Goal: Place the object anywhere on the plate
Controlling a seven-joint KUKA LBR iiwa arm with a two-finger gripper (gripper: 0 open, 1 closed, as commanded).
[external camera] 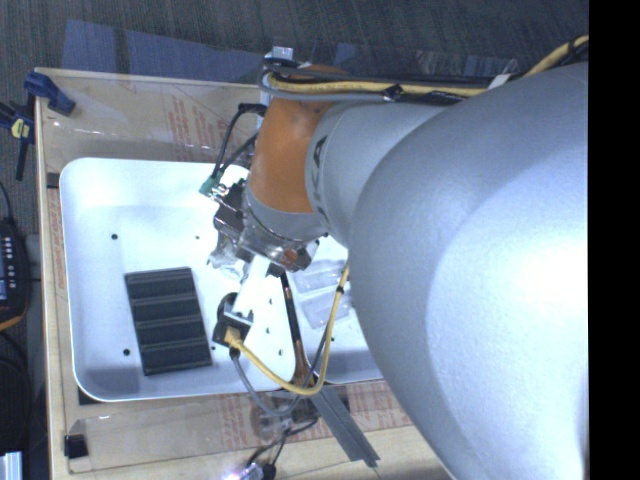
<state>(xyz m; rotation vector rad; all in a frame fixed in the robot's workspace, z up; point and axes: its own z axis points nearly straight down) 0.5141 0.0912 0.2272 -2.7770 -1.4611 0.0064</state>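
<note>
One grey arm (470,268) with one orange band (280,163) is seen reaching over one white bin (85,193). The gripper (228,246) is tucked under the wrist, low over the bin floor; whether it is spread or pressed together cannot be told, and nothing is seen pinched in it.

One loose thing is counted in the bin: a black ribbed block (167,320), flat on the floor, its top divided into four bands. It is found to the view's left of the gripper and lower in the view, near it but apart, and untouched. Two small dark dots (115,236) are counted on the bin floor, farther from the gripper than the block.

One translucent patch (322,293) is glimpsed on the other side of the gripper, beneath the arm; what it is cannot be made out.

One blue clamp (45,92) is fixed at the bench's far corner. Reddish print (185,118) is carried by the bench strip beyond the gripper, but no word can be read.
</note>
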